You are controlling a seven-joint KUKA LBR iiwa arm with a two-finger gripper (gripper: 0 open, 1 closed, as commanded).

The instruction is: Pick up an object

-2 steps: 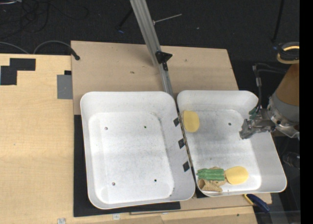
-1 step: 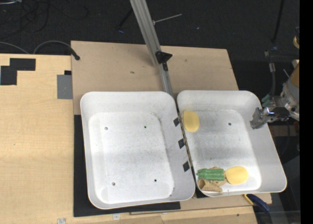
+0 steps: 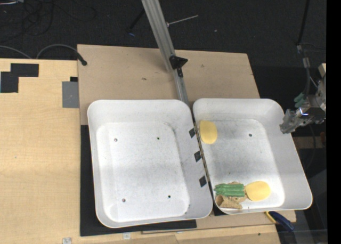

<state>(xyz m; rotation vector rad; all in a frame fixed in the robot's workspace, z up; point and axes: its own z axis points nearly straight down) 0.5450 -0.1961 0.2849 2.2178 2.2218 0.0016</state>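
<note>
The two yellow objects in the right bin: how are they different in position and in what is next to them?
The upper yellow object lies alone against the right bin's left wall, near the far end. The lower yellow object lies at the near end, beside a green object and a tan object. The upper one looks taller than wide; the lower one looks wider. Both are yellow and rounded.
</note>
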